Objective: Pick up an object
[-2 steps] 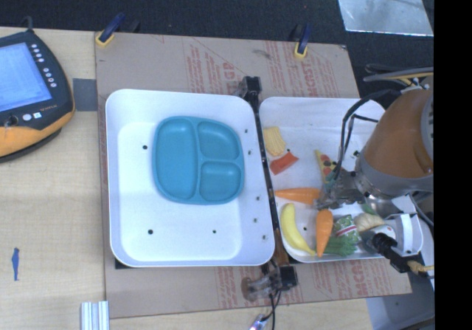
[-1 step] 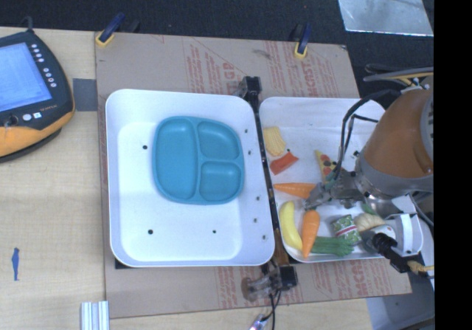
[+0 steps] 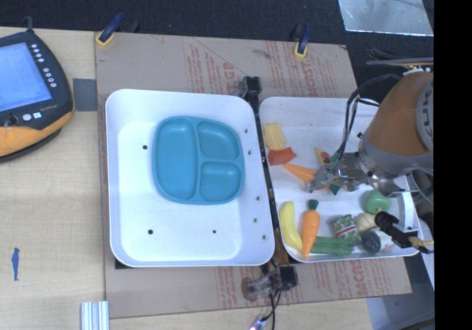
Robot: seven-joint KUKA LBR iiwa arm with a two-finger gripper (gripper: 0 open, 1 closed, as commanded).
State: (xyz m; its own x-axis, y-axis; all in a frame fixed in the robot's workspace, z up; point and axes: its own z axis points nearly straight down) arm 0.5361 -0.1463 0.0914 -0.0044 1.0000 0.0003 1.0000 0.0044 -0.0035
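While the grey arm with its orange band [image 3: 398, 118] is seen reaching in from the right, the gripper [image 3: 328, 177] is found low inside the right bin [image 3: 295, 108], down among the toy food. Whether its jaws are open or closed cannot be told; the metal tip is lost in the clutter, and nothing can be confirmed as gripped. Just left of the tip, a small orange carrot piece [image 3: 299, 171] is seen, with a red pepper piece [image 3: 280, 155] beside it and a yellow corn cob [image 3: 273, 133] further up. Toward the near edge, a yellow banana [image 3: 289, 224] and a whole carrot [image 3: 310, 227] are laid side by side, touching or nearly so. A green vegetable [image 3: 331, 246] is stretched along the near wall, and a green ball [image 3: 375, 201] is tucked under the arm. Over in the left bin [image 3: 125, 173], a blue divided plate [image 3: 198, 159] is set flat near the middle. On the bench at far left, an orange-edged control pendant [image 3: 29, 96] is parked.
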